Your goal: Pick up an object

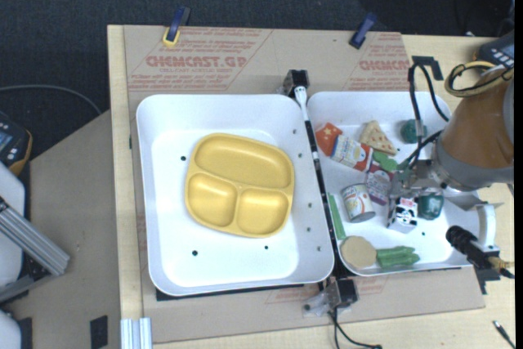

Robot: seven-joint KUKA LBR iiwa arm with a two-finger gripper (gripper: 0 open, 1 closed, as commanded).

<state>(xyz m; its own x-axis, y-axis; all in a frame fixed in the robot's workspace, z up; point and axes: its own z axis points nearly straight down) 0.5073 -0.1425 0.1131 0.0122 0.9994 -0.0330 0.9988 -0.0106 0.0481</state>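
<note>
1. The worktop (245, 53), a brown board printed with red lettering, is carrying two shallow white bins side by side; a yellow clamp (172, 30) and a blue clamp (363, 30) are sitting at its far edge.
2. The left bin (163, 200) is holding a yellow divided plate (239, 185), lying flat with three compartments facing up.
3. The right bin (327, 106) is holding a cluster of small things; the arm (482, 135) is reaching in from the right over this bin, its orange band showing.
4. The gripper (406, 190) is hanging low among the clutter near the bin's middle; whether it is open, closed or gripping anything cannot be told from this view.
5. A red-and-white carton (339, 145) is lying at the far left of the cluster; a tan wedge (377, 135) is lying just beside it.
6. A small can (356, 202) is lying on its side; a black-and-white cow-patterned toy (403, 214) is sitting just below the gripper.
7. A tan disc (357, 252) is lying at the near edge, touching a green vegetable toy (397, 257).
</note>
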